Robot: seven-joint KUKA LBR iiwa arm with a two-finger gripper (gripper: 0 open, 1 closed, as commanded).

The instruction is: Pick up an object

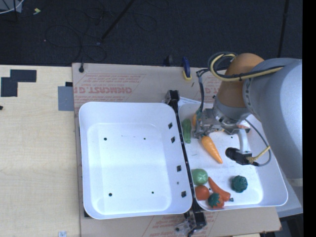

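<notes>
Orange carrot [212, 149], green ball [200, 176] and dark-green broccoli [240, 183] are lying inside the white bin [269, 194].

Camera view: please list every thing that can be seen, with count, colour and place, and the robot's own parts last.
Bins: 2, white; left bin, right bin, side by side on the bench.
Carrot: 1, orange; right bin, middle, just below the tool.
Long green vegetable: 1, green; right bin, against its left wall.
Round green item: 1, light green; right bin, lower left.
Red and orange pieces with a dark green top: small cluster; right bin, bottom edge.
Dark green ball-like item: 1; right bin, lower right.
Cardboard sheet: 1, brown; under the bins.
Arm: 1, grey with orange band; from the right.
Tool: 1; over the right bin's upper left.
</notes>
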